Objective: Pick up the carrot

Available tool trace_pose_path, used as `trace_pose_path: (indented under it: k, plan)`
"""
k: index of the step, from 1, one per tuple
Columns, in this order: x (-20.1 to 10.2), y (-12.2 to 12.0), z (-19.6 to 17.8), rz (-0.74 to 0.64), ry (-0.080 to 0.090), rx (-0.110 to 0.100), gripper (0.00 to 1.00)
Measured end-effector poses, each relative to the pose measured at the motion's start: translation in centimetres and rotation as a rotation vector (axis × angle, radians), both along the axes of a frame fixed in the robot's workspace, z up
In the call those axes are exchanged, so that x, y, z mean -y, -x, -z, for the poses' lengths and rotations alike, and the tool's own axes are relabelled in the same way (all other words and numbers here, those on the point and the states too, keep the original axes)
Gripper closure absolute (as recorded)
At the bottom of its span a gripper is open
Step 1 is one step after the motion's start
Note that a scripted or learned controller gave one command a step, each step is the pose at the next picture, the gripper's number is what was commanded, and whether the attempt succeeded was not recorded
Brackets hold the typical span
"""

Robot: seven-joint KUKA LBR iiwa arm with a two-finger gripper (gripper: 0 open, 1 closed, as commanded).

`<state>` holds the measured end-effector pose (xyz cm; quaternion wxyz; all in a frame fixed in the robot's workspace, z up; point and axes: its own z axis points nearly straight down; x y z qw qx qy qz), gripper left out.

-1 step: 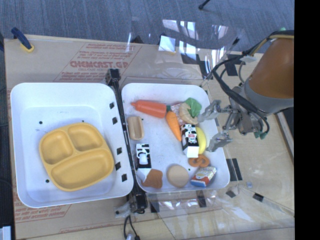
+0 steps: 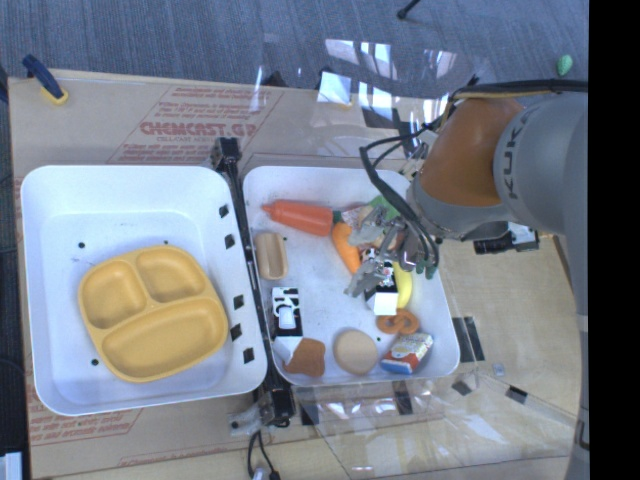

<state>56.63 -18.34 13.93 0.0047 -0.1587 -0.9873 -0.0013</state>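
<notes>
The carrot (image 2: 300, 216) is a long orange-red root lying flat at the back of the right bin (image 2: 440, 313), its green top pointing right toward the arm. My gripper (image 2: 372, 271) hangs low over the middle of that bin, to the right of and nearer than the carrot, above a clutter of small items. A shorter orange piece (image 2: 346, 248) lies just left of the gripper, between it and the carrot. Nothing can be seen held, and the wrist hides part of what lies beneath it.
The right bin also holds a hot-dog bun (image 2: 270, 255), a black-and-white block (image 2: 286, 308), a brown bread slice (image 2: 308, 358), a round bun (image 2: 354, 351), a small carton (image 2: 408, 353), a pretzel (image 2: 400, 323) and a banana (image 2: 404, 286). The left bin (image 2: 40, 228) holds a yellow divided plate (image 2: 152, 313).
</notes>
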Motion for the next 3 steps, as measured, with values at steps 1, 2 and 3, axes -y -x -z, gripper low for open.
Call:
trace_pose_path:
  k: [1, 2, 3]
  plan:
    - [2.2, -4.7, 3.9, 0.193, 0.006, 0.021, 0.0]
    - [-5.6, -6.3, 4.5, 0.459, 0.007, 0.013, 0.0]
    - [-5.7, -6.4, 3.4, 0.45, 0.009, 0.014, 1.0]
